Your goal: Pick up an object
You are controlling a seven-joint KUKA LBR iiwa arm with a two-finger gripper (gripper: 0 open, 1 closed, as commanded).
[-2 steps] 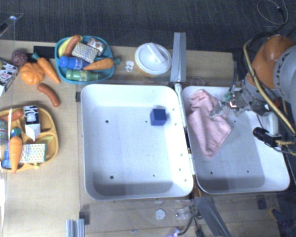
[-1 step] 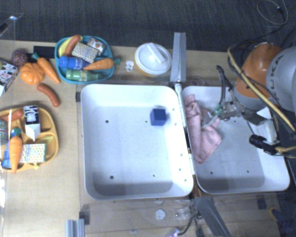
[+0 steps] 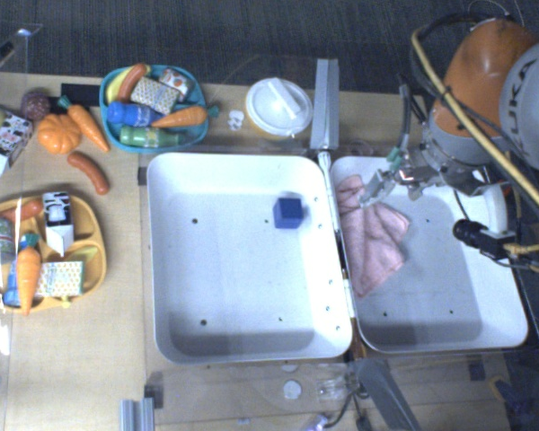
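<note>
A small blue cube point(image 3: 289, 212) lies in the left bin point(image 3: 189, 321), near its upper right. A crumpled pink cloth point(image 3: 374, 237) lies along the left side of the right bin point(image 3: 467, 321). My gripper point(image 3: 382, 185) hangs over the cloth's top end, reaching in from the right below the orange band of the arm point(image 3: 485, 57). The tip sits right at the cloth's upper edge, and whether it touches the cloth I cannot tell.
Behind the left bin stand a blue bowl of toy food point(image 3: 153, 106) and a white round lid point(image 3: 279, 106). A yellow bowl of toys point(image 3: 43, 251), a toy pumpkin point(image 3: 57, 134) and a sausage point(image 3: 90, 172) lie on the bench at left. Black cables point(image 3: 485, 239) cross the right bin's edge.
</note>
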